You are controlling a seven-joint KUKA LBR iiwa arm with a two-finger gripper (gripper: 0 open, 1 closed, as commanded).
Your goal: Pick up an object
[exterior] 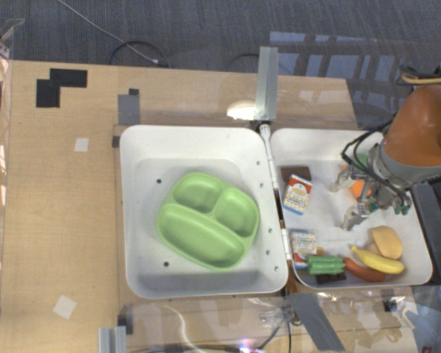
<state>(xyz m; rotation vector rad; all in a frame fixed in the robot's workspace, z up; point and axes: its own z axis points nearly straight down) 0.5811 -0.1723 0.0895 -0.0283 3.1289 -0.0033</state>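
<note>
My gripper (375,210) hangs over the right part of the right bin (320,151), below the orange band of the arm (422,127). Its fingers stand apart, and I see nothing between them. A small orange object (359,188) lies just left of the wrist, partly hidden by cables. A tan rounded item (386,241) and a banana (378,261) lie just below the gripper. A red and white carton (297,195) sits at the bin's left, with a brown block (300,173) above it.
A green divided plate (208,219) lies in the left bin (143,160). Along the right bin's front wall sit a small printed packet (303,241), a green item (325,265) and a red-orange item (359,271). A metal post (267,83) stands behind the bins.
</note>
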